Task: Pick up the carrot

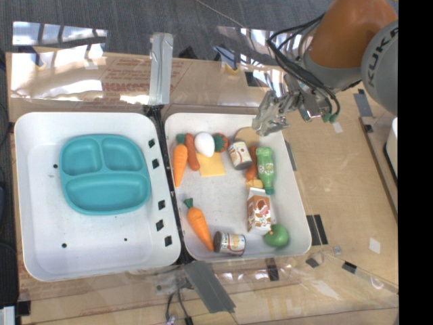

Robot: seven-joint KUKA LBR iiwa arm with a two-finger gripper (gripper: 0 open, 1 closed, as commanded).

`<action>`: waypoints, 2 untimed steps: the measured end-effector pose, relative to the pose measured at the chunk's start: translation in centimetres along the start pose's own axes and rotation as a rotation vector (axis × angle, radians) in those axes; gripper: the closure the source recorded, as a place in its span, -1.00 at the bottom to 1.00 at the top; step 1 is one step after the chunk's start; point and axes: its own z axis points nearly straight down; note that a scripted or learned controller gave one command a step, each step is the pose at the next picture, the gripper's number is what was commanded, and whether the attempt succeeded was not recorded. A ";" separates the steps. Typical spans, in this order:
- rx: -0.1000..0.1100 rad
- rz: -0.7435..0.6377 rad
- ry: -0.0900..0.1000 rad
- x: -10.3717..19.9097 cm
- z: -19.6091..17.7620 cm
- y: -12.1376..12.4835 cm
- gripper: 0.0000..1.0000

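Surface: brown board under two white bins, the left bin [34,181] holding a teal divided plate [103,172].
Right bin [298,202]: crowded with toy food, among them an egg [203,144], a green bottle [265,169], a juice carton [259,210] and a can [231,243].
Carrot [198,226]: lies near the bin's front left; a second carrot [179,163] lies by the left wall.
Pincer [265,122]: hangs over the bin's back right corner, well apart from both; I cannot tell how it stands.
Progress: nothing lifted; approach, grasp and lift all remain, by my reading.

Carrot [198,226]: orange, green top, laid diagonally in right bin, lower left; second carrot [179,163] laid near upper-left corner.
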 end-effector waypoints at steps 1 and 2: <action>0.004 0.101 -0.007 1.1 -3.2 0.0 1.00; 0.003 0.067 -0.008 0.1 -3.3 -0.1 1.00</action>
